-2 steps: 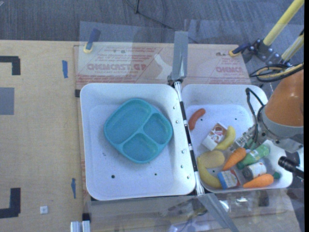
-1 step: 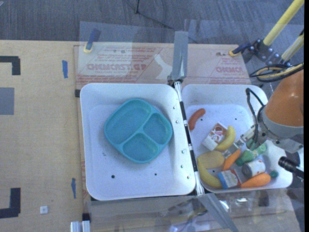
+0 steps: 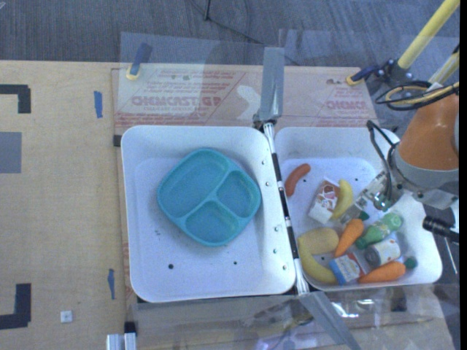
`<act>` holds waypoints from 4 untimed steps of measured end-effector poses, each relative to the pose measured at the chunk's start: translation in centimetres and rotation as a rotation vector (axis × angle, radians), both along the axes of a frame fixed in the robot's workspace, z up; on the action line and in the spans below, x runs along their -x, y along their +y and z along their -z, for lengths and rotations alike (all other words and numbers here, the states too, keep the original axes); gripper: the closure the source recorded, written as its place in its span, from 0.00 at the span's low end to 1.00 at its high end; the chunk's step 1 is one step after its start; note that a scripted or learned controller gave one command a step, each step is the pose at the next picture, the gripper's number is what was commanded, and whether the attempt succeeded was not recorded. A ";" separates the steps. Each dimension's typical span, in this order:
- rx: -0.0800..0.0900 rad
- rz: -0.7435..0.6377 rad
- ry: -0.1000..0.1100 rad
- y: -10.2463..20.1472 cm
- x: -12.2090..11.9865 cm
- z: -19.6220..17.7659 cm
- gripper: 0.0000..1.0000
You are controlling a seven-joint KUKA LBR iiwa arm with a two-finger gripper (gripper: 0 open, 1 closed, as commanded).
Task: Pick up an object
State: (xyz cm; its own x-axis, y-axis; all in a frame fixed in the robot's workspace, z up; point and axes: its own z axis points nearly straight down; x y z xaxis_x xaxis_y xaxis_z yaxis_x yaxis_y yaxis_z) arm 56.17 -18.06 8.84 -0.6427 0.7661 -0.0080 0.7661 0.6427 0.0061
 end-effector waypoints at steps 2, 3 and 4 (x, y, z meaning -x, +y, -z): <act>0.005 -0.220 -0.014 2.3 1.9 -1.3 1.00; 0.005 -0.220 -0.014 2.2 2.0 -1.3 0.00; 0.005 -0.217 -0.021 2.2 1.8 -2.4 1.00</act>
